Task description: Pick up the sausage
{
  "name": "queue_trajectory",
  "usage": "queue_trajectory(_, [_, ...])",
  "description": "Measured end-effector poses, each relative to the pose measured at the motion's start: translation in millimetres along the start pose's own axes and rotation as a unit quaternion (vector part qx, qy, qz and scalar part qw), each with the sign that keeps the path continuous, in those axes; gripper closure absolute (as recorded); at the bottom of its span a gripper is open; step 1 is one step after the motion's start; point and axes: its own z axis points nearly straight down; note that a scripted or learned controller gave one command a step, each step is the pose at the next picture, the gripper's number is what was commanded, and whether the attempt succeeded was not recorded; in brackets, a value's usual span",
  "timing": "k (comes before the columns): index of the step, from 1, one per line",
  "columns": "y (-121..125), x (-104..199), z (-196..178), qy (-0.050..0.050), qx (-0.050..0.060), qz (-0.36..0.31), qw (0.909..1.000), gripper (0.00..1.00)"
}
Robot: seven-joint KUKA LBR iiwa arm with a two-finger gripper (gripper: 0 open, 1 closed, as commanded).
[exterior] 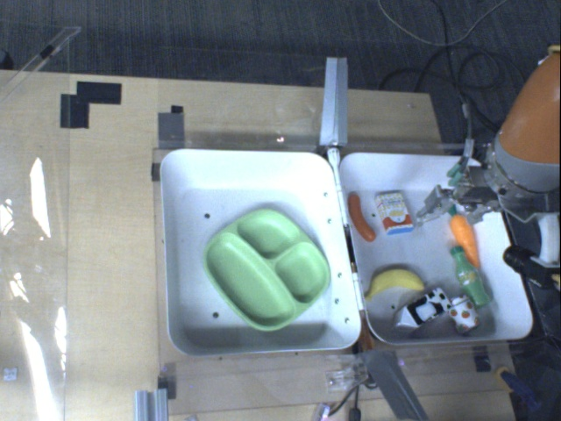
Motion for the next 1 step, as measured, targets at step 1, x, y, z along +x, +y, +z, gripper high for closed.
queue_trajectory(1, [36.1, 21.1, 146.2, 0.0, -0.004, -0.045, 0.999, 0.0])
